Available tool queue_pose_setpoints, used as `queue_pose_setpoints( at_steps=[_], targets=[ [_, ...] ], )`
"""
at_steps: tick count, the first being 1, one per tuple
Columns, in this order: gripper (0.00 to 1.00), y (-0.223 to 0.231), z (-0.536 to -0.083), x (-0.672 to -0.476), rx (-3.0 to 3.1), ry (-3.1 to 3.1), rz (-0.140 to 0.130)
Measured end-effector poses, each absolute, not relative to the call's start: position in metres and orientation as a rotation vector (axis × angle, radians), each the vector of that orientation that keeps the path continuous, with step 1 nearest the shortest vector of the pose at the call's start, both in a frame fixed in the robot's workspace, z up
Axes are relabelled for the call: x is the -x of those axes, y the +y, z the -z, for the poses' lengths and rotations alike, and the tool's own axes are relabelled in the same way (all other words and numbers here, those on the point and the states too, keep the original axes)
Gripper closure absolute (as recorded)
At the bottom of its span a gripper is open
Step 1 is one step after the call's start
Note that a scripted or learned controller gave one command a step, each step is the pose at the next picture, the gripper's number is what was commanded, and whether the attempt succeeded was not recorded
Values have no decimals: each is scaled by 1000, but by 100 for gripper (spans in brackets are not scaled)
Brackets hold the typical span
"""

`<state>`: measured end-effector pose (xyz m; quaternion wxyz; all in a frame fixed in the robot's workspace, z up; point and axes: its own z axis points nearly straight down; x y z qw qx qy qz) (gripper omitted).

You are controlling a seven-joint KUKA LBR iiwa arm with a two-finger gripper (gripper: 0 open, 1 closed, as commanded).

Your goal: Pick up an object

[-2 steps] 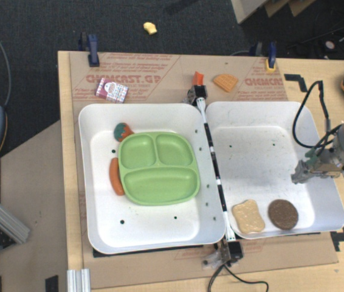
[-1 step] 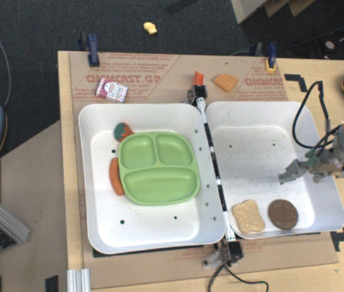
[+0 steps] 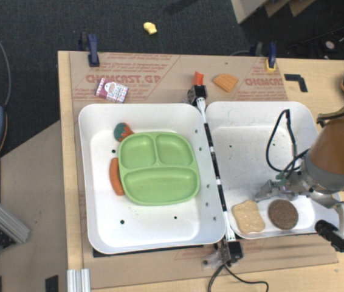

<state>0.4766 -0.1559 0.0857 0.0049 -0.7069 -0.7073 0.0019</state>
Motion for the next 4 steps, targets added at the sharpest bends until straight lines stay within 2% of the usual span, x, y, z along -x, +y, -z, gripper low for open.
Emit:
queue_pose_setpoints(
  at_steps=[1, 2, 3, 4],
  targets=[
    [0, -222, -85, -542, 2210, -2217, 7],
    [0, -218, -84, -605, 2209, -2224, 10],
    [0, -224, -95, -478, 2220, -2209, -3],
    [0, -194, -92, -566, 2217, -2233, 7]
  ],
)
